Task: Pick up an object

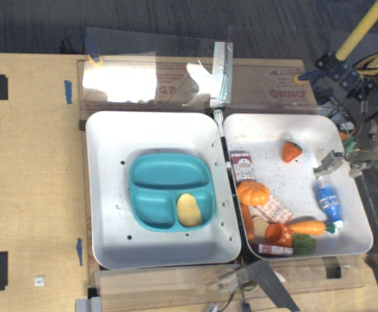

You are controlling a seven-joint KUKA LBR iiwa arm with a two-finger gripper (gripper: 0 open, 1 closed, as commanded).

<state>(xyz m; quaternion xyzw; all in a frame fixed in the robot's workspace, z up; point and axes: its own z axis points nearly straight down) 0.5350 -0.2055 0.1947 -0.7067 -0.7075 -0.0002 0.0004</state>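
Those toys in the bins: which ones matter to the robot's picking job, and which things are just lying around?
Could be picked:
- blue bottle
- carrot
- small pumpkin
- strawberry
- potato

Just lying about:
- teal divided plate
- clear plastic sheet
- blue tape marks

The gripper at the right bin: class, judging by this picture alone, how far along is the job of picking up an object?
Done: little by the look of it. A yellow potato-like item lies in the teal tray in the left bin.

In hand: nothing visible between the fingers; the gripper sits over the right bin, above the blue bottle.

Left: closing on and lifting something, perhaps that bottle or the carrot.
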